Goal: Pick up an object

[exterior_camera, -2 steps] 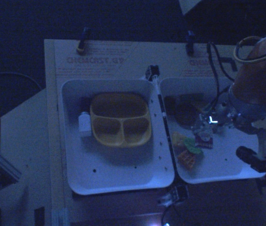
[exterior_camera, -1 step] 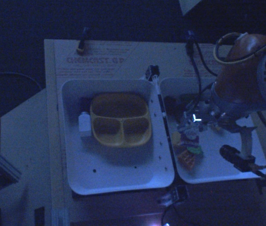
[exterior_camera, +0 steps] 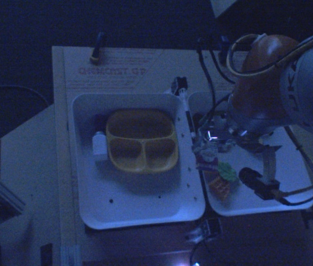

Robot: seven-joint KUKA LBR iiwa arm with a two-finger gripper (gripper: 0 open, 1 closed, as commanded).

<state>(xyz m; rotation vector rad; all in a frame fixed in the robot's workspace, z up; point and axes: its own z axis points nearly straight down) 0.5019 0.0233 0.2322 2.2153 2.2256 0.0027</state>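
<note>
The view is dim and blue. My gripper (exterior_camera: 208,143) hangs low over the left end of the right bin (exterior_camera: 289,195), close to the wall between the two bins. Just below it lie a small pinkish item (exterior_camera: 206,160), a green piece (exterior_camera: 227,172) and an orange ridged piece (exterior_camera: 219,187). I see nothing that is clearly between the fingers. In the left bin (exterior_camera: 90,204) rests a yellow divided plate (exterior_camera: 142,141), and a small white bottle-like object (exterior_camera: 99,146) stands against its left side.
The grey and orange arm (exterior_camera: 272,87) covers most of the right bin's upper half. A thin white rod (exterior_camera: 189,118) lies along the wall between the bins. Cables run behind the bins at the top right.
</note>
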